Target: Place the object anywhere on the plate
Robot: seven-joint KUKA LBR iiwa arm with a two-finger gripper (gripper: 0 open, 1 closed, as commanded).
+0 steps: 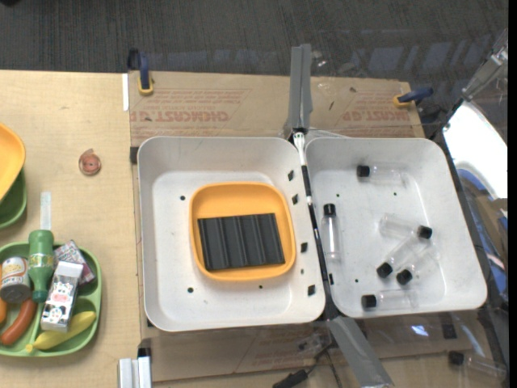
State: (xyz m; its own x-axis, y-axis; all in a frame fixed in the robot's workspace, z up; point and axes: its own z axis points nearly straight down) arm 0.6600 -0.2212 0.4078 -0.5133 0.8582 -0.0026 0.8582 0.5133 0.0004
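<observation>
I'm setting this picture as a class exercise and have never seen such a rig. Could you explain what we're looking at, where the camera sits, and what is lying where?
One fixed camera looks down at a slant on a bench. The machine is a robot arm that reaches in from the right side of the picture to pick things up.

Two shallow white bins sit side by side on cardboard. The left bin holds a yellow plate with a dark ribbed pad lying in it. The right bin holds several clear vials with black caps, scattered loosely; one vial lies along the bin's left wall.

The job is to move an object onto the plate. No vial is on the plate yet.

At far left, on the wooden tabletop, a green tray carries toy food and a small bottle.
</observation>
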